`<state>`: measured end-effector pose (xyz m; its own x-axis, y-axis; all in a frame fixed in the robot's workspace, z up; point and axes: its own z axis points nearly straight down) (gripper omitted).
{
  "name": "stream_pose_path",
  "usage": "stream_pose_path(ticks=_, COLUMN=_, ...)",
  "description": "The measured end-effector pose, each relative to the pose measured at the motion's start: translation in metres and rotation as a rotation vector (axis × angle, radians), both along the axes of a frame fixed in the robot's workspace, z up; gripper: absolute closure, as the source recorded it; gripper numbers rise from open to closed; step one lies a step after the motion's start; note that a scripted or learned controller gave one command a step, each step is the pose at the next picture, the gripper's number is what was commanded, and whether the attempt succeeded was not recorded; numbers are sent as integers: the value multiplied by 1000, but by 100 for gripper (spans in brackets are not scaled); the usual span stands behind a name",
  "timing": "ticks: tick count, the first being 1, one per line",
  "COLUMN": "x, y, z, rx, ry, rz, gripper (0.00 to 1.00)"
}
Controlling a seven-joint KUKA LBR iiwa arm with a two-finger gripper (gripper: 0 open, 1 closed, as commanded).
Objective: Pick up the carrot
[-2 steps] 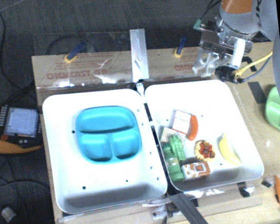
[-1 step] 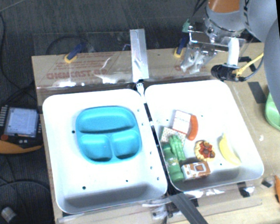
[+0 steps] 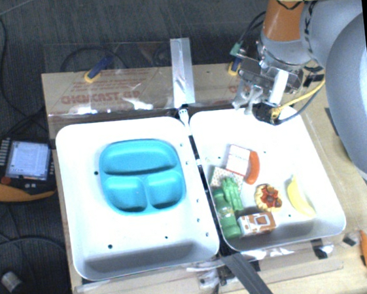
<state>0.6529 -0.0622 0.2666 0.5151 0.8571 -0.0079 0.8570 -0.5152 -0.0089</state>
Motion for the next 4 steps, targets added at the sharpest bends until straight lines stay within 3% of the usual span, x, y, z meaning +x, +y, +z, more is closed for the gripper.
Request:
stream_pose_path(ticks=1, x=0, y=0, z=0, rx=-1, ry=0, rz=-1, gripper=0)
stream_pose_path(ticks=2, x=-92, y=-48, z=-80, rx=1, ry=1, rz=-111, gripper=0)
stream_pose_path(ticks=3, x=-119, y=-42, z=-159, rx=-3, ry=-19, rz=-346, gripper=0)
stream_pose_path(ticks=4, x=-112, y=-65, z=-53, rx=-1, ry=1, rz=-184, gripper=0)
